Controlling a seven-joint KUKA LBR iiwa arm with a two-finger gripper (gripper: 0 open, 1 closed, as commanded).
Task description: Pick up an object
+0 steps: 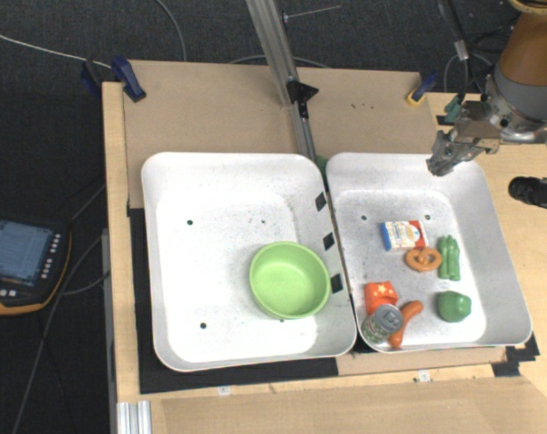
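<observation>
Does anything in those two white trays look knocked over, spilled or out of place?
Nothing looks spilled or broken. The green bowl sits upright in the left bin. The small can lies tipped against the right bin's near wall, crowded by a carrot.

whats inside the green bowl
The green bowl in the left bin looks bare inside: plain green floor and walls, nothing in it. Its near inner wall is hidden behind the front rim, and the bin floor beneath the bowl is covered.
</observation>
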